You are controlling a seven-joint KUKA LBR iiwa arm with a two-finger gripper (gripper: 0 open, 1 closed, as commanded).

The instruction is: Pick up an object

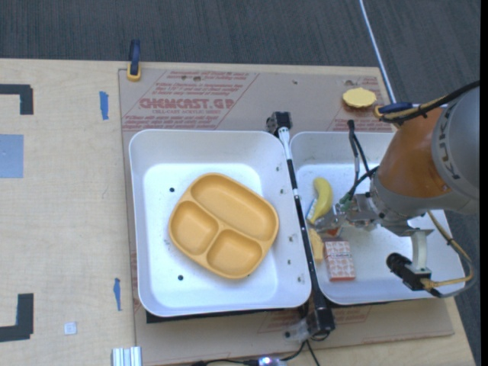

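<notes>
Reaching in from the right, the arm (427, 166) hangs low over the right bin (381, 277), its orange band above the wrist and the grey body beyond it. The gripper (334, 221) sits at the left part of that bin, just below the lower end of a yellow banana (322, 197). From this angle, whether the gripper is open or closed cannot be determined, and no object can be confirmed as held. The gripper tip appears to be at or touching the banana's lower end; actual contact cannot be verified.

Right bin contents: the banana lies roughly upright along the bin's left side, slightly curved. A small red-and-white box (339, 260) lies flat just below the gripper, near the bin's front left. A black cylindrical part (406, 271) with a cable hangs from the arm over the bin's front right area.

Left bin (152, 166): one yellow three-compartment tray (223, 226) rests flat near the middle, turned at a slant.

Both bins sit side by side on a cardboard sheet (229, 97) with red print. A yellow disc (359, 97) lies on the sheet behind the right bin. The sheet rests on a light wooden bench (61, 204) marked with black and blue tape. Dark grey carpet (229, 14) shows behind the bench.
</notes>
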